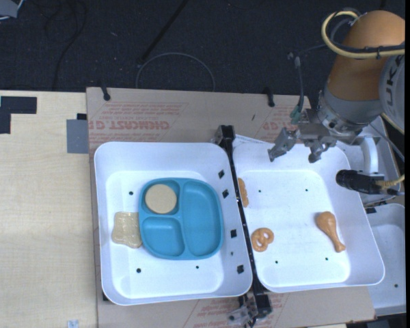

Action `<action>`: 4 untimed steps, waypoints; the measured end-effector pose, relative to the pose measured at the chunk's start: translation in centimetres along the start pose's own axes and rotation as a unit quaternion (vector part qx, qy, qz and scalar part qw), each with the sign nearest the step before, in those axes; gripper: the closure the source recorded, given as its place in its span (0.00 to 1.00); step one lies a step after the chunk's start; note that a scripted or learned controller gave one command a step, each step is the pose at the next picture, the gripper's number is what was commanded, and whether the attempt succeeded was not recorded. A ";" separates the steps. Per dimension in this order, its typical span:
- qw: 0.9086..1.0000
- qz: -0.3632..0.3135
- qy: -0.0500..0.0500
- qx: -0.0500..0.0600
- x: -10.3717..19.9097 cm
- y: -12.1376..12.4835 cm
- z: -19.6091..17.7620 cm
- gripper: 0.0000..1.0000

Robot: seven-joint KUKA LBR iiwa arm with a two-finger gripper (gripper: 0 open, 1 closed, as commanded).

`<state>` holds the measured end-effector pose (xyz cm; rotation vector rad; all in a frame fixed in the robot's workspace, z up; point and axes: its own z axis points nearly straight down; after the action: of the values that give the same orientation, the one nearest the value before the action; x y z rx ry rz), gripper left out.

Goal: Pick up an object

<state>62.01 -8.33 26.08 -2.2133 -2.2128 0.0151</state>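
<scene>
A: Pickable items, count?
B: Five seen. Right bin (369,251): one drumstick-shaped toy (330,230) near the right wall, one pretzel (262,239) toward the lower left, one small orange piece (242,191) hard against the left wall, partly hidden by the divider. Left bin (116,176): one round tan cracker (160,198), one pale toast-like slice (126,229).

A: Exact spots in the left bin?
B: Cracker lying in the upper-left compartment of one blue three-compartment tray (198,224). Toast piece flat on the bin floor, touching the tray's left edge.

A: Hand state?
B: Hand (298,148) open, two dark fingers spread apart, nothing between them. Hovering over the far rim of the right bin, near its upper middle. Well apart from drumstick and pretzel.

A: Arm?
B: One arm, entering from the right; orange band (369,36) above the wrist, yellowish cable looped beside it.

A: Surroundings?
B: Two white bins side by side, joined by one black clamp strip (231,183) down the middle. Both sitting on a cardboard sheet (164,115) with reversed red print, on a light wood bench (34,203). Black and grey patches on the bench at upper left. Dark floor with cables beyond the far edge.
</scene>
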 end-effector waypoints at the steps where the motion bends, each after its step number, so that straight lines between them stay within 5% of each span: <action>1: 1.000 -0.001 0.000 -0.006 0.0 0.2 -0.7 0.00; 4: 1.000 0.000 0.000 -0.003 -0.5 -0.9 15.1 0.00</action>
<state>60.85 -8.81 11.03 -2.2170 -2.2159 0.0092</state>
